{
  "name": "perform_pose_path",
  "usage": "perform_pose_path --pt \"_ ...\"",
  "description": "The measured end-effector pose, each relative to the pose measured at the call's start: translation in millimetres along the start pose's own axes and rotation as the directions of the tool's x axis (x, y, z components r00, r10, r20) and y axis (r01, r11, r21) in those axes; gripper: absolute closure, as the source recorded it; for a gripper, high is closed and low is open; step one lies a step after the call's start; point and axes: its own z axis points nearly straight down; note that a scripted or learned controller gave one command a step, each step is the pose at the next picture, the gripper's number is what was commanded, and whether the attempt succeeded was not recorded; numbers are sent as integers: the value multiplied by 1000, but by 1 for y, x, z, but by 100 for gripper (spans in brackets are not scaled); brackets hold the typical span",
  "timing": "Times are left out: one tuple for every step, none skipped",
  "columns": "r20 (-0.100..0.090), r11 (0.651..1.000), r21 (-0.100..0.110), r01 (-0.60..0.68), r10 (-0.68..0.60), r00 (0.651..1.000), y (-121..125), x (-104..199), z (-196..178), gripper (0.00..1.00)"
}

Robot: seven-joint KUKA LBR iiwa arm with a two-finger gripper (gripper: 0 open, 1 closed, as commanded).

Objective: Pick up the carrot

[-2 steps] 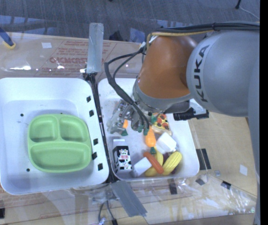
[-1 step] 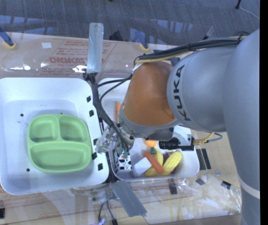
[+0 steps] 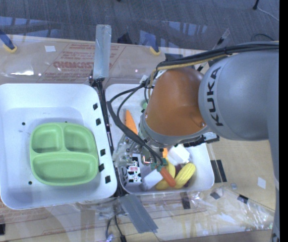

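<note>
Gripper (image 3: 151, 160) low in centre-right bin (image 3: 204, 178); jaw state can't tell. Carrot (image 3: 130, 121) sits upper-left of it, so a miss is likely.

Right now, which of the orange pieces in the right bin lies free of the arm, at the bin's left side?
The long carrot, lying slanted by the right bin's left wall. The other orange piece is shorter and sits beside the corn cob.

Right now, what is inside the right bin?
In the right bin: an orange carrot, a yellow corn cob, and other small items. The arm covers the rest.
</note>
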Motion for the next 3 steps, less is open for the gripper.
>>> perform_pose_path --pt "6 917 -3 -398 398 917 -26 -4 -63 100" --pt "-3 751 2 -661 661 751 -40 -5 1 100" --pt "1 552 -3 -834 834 552 -58 -9 -25 100"
